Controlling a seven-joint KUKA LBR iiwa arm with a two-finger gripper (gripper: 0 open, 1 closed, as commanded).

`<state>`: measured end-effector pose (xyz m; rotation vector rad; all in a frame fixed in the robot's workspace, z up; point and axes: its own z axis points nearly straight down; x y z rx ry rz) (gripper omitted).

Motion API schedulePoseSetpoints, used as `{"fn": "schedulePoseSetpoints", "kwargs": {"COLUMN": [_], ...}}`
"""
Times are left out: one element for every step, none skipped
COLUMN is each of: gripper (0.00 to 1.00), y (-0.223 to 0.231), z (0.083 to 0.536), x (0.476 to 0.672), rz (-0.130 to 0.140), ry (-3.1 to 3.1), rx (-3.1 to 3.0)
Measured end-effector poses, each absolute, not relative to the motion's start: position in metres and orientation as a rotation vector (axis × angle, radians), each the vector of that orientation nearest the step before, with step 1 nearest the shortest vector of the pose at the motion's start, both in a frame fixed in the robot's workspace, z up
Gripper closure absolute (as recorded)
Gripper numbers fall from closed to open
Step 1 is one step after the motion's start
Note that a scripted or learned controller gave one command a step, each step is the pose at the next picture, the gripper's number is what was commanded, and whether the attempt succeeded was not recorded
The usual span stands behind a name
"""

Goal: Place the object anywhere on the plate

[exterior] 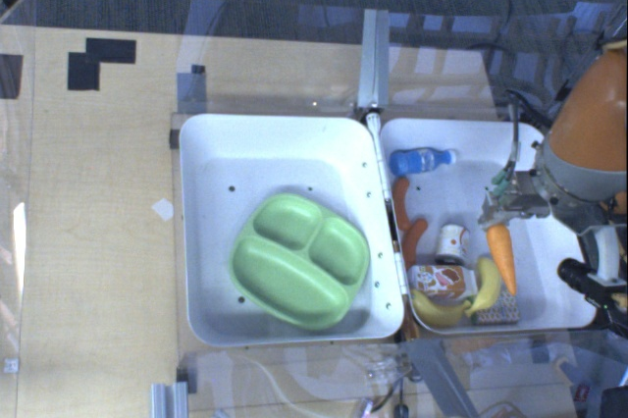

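A light green plate [299, 259] with three compartments lies tilted in the left bin [211, 161], toward its front. In the right bin [554, 308], an orange carrot [501, 259] lies lengthwise with its thick end pointing at the back. My gripper [505, 208] hangs directly over that thick end, touching or just above it. The grey wrist and orange band hide the gripper's upper part. The plate has nothing on it.
The right bin also holds a blue bottle [420, 160] at the back left, two reddish sausages [401, 202], a small can [451, 242], a snack packet [442, 281], a banana [451, 310] and a grey pad [502, 310]. A metal divider [371, 63] separates the bins.
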<state>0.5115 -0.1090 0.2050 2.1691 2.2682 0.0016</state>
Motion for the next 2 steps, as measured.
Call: {"fn": "schedulePoseSetpoints", "kwargs": {"gripper": [1.0, 0.0], "y": [-0.1181, -0.1182], "z": [0.2038, 0.2039], "x": [0.5439, 0.5439], "rz": [0.001, 0.001], "ry": [2.268, 2.268], "rx": [2.171, 2.171]}}
